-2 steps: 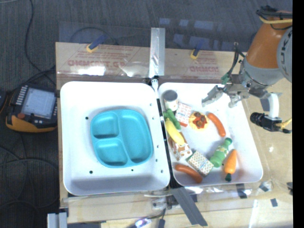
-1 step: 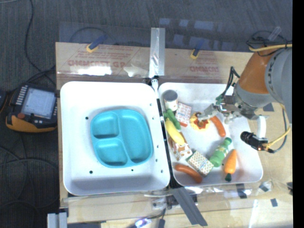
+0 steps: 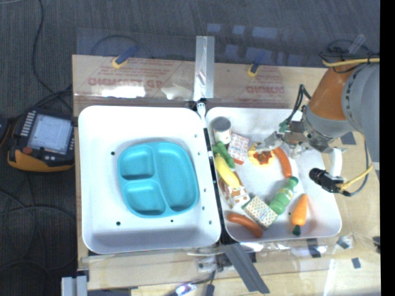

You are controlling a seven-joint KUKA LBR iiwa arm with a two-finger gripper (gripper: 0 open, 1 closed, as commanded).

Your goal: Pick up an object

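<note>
The right bin (image 3: 321, 227) holds several toy foods. Among them are a grey can (image 3: 221, 127), a small red and white carton (image 3: 239, 145), a yellow banana (image 3: 227, 172), a red and yellow piece (image 3: 262, 157), an orange-red sausage (image 3: 283, 161), a green bottle (image 3: 282, 196), a carrot (image 3: 299, 211), a checkered box (image 3: 259, 211) and a red sausage (image 3: 244, 222). My gripper (image 3: 276, 142) reaches in from the right at the bin's upper middle. It sits just above the red and yellow piece and next to the top end of the orange-red sausage. Nothing visibly hangs from it.
The left bin (image 3: 92, 165) carries a blue three-compartment tray (image 3: 157, 176). A handheld controller (image 3: 43, 137) lies on the floor at the left. A black cable connector (image 3: 321, 177) hangs off the arm over the right bin's right side.
</note>
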